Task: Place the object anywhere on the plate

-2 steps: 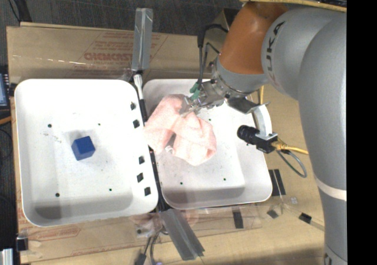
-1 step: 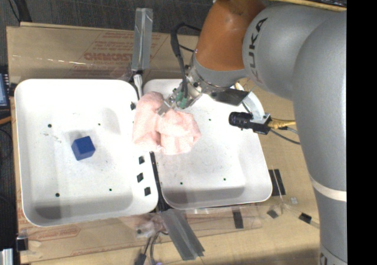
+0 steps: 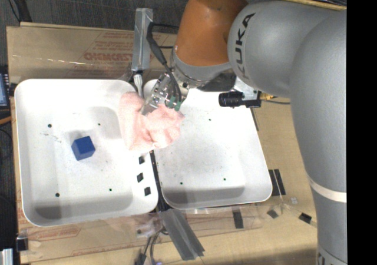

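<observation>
Arm [image 3: 277, 52] overhead; pink cloth [image 3: 150, 122] crumpled, draped across bin rims.

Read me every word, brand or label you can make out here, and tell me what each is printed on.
"KUKA": on the grey arm casing, partly turned away.
Red print on the cardboard sheet behind the bins: too blurred to read.
No other readable text.

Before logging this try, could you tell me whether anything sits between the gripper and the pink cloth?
Nothing visible does: the gripper is right at the top edge of the pink cloth. The blue cube lies apart in the left bin.
</observation>
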Robot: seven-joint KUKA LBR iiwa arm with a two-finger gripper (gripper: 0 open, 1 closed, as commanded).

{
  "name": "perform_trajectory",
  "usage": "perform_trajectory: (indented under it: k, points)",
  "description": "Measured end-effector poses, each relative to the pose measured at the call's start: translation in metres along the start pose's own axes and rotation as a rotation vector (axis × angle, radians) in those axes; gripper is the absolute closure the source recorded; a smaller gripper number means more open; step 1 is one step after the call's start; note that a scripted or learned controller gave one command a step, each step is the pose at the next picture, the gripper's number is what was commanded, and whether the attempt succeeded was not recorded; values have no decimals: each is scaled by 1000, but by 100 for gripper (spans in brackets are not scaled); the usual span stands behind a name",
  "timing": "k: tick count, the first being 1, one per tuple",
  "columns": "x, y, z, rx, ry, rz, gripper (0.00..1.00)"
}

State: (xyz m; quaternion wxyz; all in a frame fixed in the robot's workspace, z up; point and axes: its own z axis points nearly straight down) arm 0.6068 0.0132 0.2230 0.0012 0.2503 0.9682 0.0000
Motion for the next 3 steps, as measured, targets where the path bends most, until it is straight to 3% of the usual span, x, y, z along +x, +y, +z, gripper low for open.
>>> perform_trajectory:
  k: [1,2,3]
  points:
    - [2,47,2,0,0,-406,100]
    - [17,96,-6,-1,-1,-509,100]
    - [17,96,-6,-1,-1,-509,0]
